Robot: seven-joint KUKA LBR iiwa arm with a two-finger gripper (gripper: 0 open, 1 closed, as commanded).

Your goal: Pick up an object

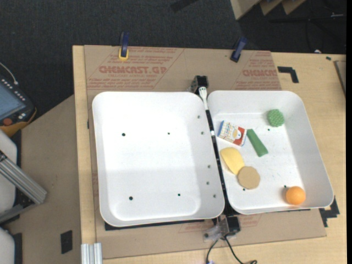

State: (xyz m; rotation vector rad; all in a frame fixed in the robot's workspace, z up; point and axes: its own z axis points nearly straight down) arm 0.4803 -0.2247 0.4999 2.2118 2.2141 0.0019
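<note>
The small orange ball sits apart in the right white bin: easiest target; claw state unknowable

Robot lab test cell. Two white bins sit side by side on a brown board printed "CHEMCAST", held to the worktop by blue clamps. Cable and connector at the front edge. Aluminium rail at left; dark carpet beyond.
</note>
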